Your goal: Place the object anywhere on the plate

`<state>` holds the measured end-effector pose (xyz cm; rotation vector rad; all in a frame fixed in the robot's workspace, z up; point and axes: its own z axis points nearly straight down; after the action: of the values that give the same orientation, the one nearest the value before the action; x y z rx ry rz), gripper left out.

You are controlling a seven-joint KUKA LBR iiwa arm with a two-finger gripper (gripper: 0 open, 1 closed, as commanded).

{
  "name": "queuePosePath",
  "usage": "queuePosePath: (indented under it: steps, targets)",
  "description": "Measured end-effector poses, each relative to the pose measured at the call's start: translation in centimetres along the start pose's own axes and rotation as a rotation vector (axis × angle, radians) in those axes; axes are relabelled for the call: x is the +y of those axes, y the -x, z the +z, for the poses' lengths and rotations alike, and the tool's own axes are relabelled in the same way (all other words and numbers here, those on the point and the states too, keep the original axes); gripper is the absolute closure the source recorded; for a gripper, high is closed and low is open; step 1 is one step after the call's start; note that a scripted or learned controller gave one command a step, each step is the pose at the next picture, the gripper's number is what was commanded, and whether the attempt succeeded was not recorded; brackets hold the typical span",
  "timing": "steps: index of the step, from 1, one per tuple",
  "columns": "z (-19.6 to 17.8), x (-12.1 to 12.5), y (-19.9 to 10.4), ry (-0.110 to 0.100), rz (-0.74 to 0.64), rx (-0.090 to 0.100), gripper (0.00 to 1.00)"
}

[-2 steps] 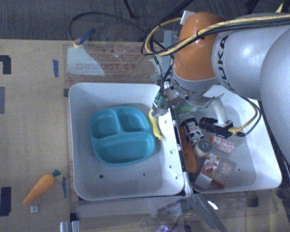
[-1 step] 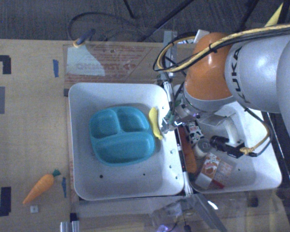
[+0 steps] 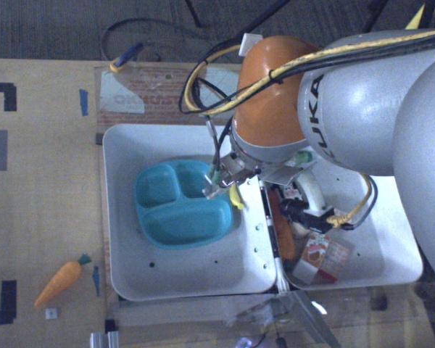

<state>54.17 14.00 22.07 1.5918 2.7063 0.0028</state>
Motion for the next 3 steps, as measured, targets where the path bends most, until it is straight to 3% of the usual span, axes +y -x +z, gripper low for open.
queuePosePath:
  steps: [1, 2, 3]
  targets:
    - [1.8, -6.9, 0.8, -0.004, -0.023, 0.002, 1.00]
    - [4.2, 7.7, 1.7, 0.000, -0.119, 0.000, 1.00]
    - [3.3, 1.8, -3.8, -0.002, -0.152, 0.001, 1.00]
